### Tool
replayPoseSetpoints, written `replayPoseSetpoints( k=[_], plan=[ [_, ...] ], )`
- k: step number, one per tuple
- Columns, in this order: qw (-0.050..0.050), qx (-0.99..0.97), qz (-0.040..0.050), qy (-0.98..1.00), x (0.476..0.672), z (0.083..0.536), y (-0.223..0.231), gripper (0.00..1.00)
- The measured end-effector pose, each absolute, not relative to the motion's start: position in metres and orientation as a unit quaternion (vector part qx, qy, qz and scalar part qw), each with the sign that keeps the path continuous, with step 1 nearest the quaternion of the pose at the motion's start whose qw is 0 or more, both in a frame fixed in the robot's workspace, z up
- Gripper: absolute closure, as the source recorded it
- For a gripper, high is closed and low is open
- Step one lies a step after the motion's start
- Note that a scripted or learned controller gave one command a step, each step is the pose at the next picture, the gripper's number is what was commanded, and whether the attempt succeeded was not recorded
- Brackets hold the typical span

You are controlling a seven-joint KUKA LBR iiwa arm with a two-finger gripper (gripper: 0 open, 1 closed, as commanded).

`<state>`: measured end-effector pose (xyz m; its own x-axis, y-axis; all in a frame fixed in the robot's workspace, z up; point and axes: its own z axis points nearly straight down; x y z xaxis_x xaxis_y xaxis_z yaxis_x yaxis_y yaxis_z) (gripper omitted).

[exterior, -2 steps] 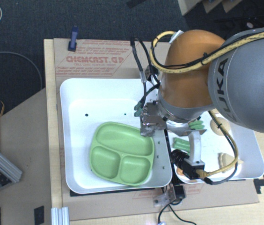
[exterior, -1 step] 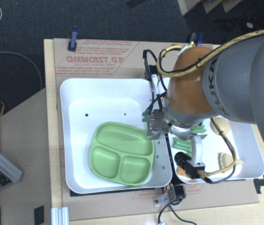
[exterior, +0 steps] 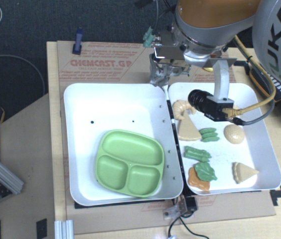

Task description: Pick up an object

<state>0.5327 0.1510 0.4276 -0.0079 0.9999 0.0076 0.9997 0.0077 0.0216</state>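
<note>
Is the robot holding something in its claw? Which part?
I can't tell: the gripper hangs by the bins' far rim. The food pieces lie in the right bin.

The arm (exterior: 215, 14) is cut off by the top and right edges and hides part of the far rim of the right bin (exterior: 261, 148). A green leafy piece (exterior: 206, 171) overlaps an orange piece (exterior: 197, 182). Two dark specks (exterior: 92, 122) in the left bin (exterior: 80, 108) are too small to identify.

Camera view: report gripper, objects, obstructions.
Gripper at far rim, where white left bin meets white right bin. Tan wedge-shaped toy food lies in right bin. Green divided plastic tray in left bin, not obstructing.
</note>
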Motion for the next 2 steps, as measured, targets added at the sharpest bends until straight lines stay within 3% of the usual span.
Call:
replayPoseSetpoints(
  k=[1,2],
  plan=[
    [-0.003,0.706,-0.0038,0.708,0.477,0.363,0.154,1.0],
    [-0.003,0.71,-0.0061,0.705,0.506,0.235,0.112,1.0]
  ],
)
